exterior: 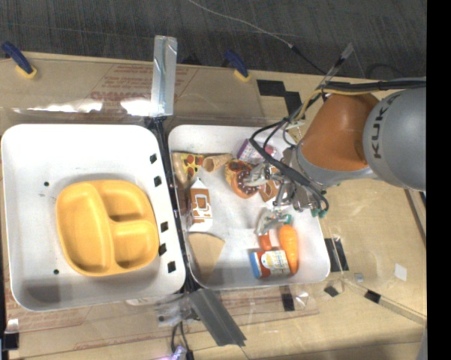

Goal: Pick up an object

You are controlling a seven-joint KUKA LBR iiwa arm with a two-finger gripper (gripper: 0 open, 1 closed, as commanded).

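Camera view: claw (272, 217) over carrot (288, 244) (jar (270, 262) adjacent).

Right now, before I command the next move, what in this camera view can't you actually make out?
- Fingers: whether open or shut; small, tangled among cables above the carrot.
- Grasp: whether anything sits between them; too small to tell.
- Items near the donut in the right bin: partly hidden by the arm's wrist and cables.
- Can label: too blurred to read.
- Arm: cut off at the right.
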